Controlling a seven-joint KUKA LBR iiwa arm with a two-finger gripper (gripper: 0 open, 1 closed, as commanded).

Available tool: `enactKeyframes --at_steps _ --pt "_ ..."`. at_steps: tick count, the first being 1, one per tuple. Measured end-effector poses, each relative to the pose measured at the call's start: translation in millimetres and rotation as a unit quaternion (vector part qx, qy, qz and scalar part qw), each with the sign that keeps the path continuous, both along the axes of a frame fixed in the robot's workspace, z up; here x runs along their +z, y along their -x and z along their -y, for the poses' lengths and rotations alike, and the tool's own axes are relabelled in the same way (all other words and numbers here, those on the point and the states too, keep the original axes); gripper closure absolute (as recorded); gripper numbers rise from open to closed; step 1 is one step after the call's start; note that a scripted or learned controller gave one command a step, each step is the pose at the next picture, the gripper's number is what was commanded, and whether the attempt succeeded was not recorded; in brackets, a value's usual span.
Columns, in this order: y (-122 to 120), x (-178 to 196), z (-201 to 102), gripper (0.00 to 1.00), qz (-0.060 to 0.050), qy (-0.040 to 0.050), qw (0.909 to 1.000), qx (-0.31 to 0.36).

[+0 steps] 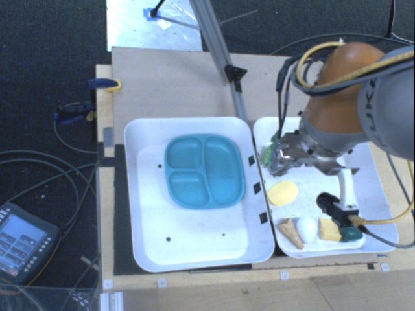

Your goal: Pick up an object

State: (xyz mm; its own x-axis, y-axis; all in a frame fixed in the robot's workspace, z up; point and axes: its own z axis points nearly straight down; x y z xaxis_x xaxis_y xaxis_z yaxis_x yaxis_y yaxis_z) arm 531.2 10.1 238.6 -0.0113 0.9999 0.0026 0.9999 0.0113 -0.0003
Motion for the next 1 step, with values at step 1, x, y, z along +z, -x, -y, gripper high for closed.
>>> enactKeyframes --at_steps 1 --pt "-10.8 8.2 -50.0 1.00 0.002 0.0000 1.0000 0.000"
